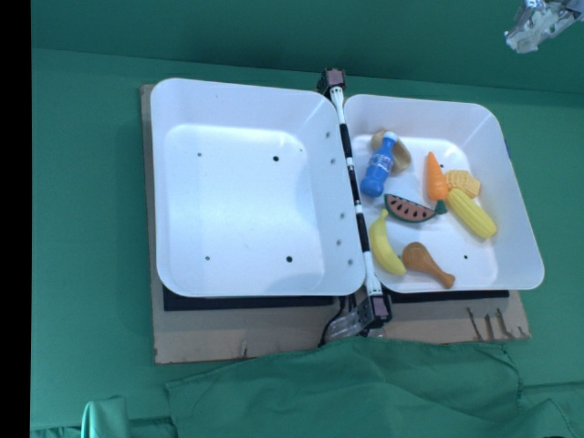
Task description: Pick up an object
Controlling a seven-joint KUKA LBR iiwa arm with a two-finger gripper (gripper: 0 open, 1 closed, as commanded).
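Observation:
The right bin [511,245] holds several toy foods. A blue bottle [377,169] lies near its left wall, partly over a tan round piece [400,152]. A watermelon slice [407,209] sits mid-bin, with a banana [384,245] and a brown drumstick [428,263] toward the front. An orange carrot [435,177], a yellow corn cob [471,213] and a small yellow piece [464,182] lie to the right. My gripper [534,21] hangs high at the top right corner, beyond the bin's far right corner, with nothing seen in it.
The left bin [182,272] stands beside the right one, joined by a black-and-white divider bar [350,181]. Both rest on a cardboard sheet [237,336] over green cloth. A rumpled cloth fold [365,391] lies at the front.

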